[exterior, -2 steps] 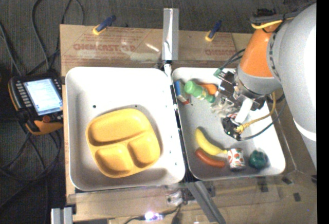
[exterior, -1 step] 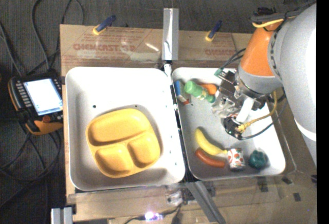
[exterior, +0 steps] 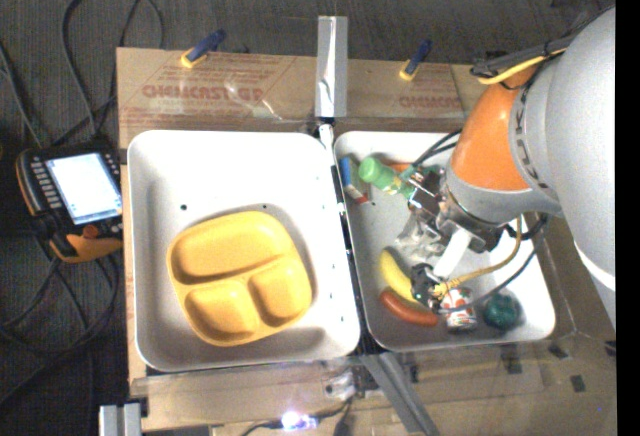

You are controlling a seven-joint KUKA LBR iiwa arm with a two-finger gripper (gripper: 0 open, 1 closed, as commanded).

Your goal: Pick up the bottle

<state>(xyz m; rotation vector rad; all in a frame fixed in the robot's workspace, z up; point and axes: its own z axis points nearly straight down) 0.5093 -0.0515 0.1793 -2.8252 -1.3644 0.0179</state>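
The bottle [exterior: 379, 172], with a green cap end and a pale clear body, lies in the back left part of the right bin [exterior: 535, 324]. My gripper [exterior: 424, 204] hangs below the orange wrist band, just right of the green end and over the bottle's clear part. The gripper body hides where the bottle meets it, so I see no clear hold on it.
In the right bin also lie a yellow banana [exterior: 394, 270], a red sausage-shaped piece [exterior: 404, 306], a teal ball [exterior: 500, 310], a small red-and-white item [exterior: 457, 313] and a blue piece [exterior: 347, 170]. The left bin [exterior: 150, 184] holds a yellow divided plate [exterior: 240, 274].
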